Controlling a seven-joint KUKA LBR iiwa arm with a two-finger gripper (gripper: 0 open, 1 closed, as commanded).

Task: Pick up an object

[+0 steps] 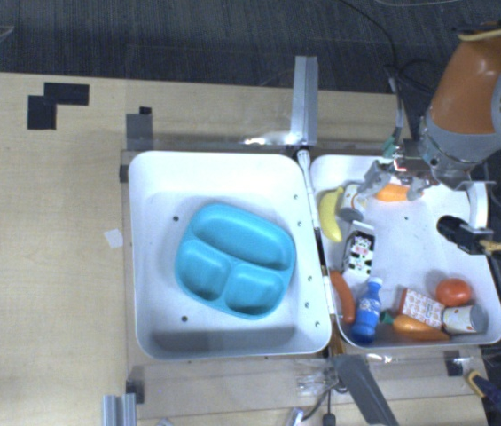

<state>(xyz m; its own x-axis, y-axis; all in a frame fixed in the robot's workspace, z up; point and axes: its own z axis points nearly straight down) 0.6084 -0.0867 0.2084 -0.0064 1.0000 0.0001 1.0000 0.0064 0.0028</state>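
My gripper [383, 190] hangs over the back of the right bin [485, 278], under the grey wrist with its orange band. A small orange object [392, 193] shows right at the gripper, partly covered by it; I cannot make out whether it is gripped or lying on the bin floor. A yellow banana [328, 214] lies just left of the gripper, against the bin's left wall. A black-and-white box [359, 251] sits a little in front of it.
The front of the right bin holds a blue bottle [368, 309], a red-orange carrot-like piece [343, 295], a printed carton [420, 307], an orange piece [414, 328], a red tomato [454, 291] and a pale cup [461, 319]. The left bin [157, 238] holds a blue divided plate [232, 260].
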